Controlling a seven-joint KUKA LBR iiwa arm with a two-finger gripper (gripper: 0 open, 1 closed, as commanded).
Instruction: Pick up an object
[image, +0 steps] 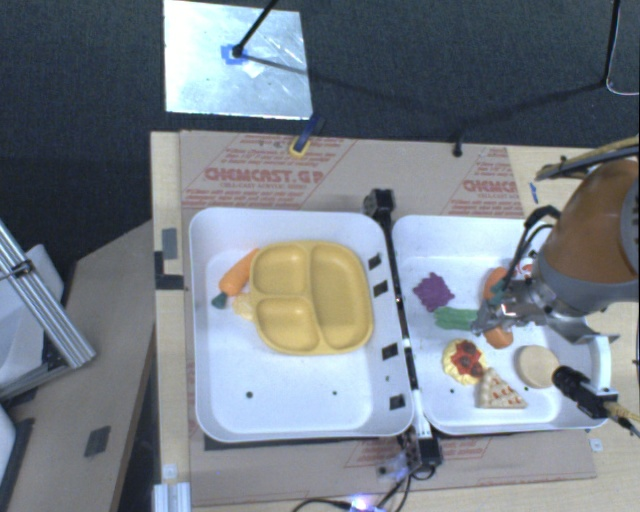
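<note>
You see two smooth white plastic bins (300, 420), a glossy yellow plastic plate (305, 295), and matt printed cardboard (265, 170) beneath.

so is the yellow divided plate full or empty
Empty. All three compartments of the yellow plate show bare yellow; the toy carrot lies beside its left edge in the left bin, not in it.

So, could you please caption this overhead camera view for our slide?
Gripper low over toy food in the right bin; yellow plate in the left bin.

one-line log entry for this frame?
phase: reach | gripper: low in right bin, at orange toy | grasp: unconfirmed | left bin: yellow tray, carrot
</note>
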